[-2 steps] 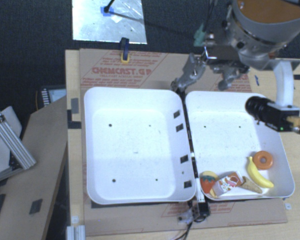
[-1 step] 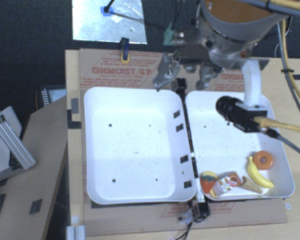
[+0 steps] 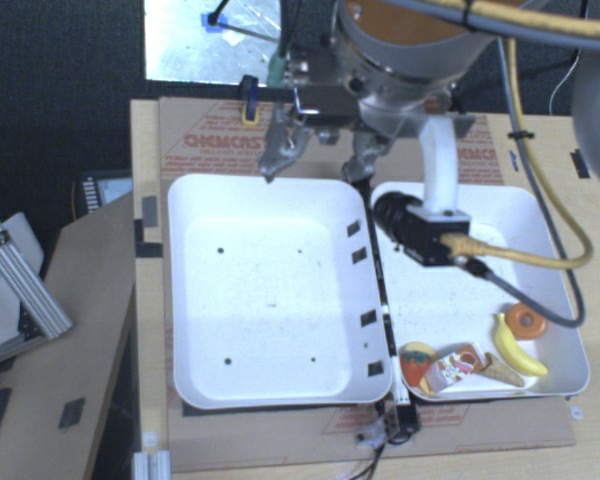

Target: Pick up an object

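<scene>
I see the gripper (image 3: 318, 160) hanging above the far edge of the bins, over the seam between them. Its two fingers (image 3: 278, 153) stand apart with nothing between them, so it is open and carrying nothing. The left bin (image 3: 195, 368) sits below and to the left of the fingers. The objects lie well away from the gripper, bunched in the near corner of the right bin (image 3: 570, 368): a banana (image 3: 515, 348), an orange round piece (image 3: 525, 320) touching its top end, a small carton (image 3: 454, 366) beside a red-orange fruit (image 3: 416, 364), and a tan wedge (image 3: 502, 372) just under the banana. A black cylinder (image 3: 412, 226) with a yellow cable (image 3: 530, 258) hangs over the right bin.
</scene>
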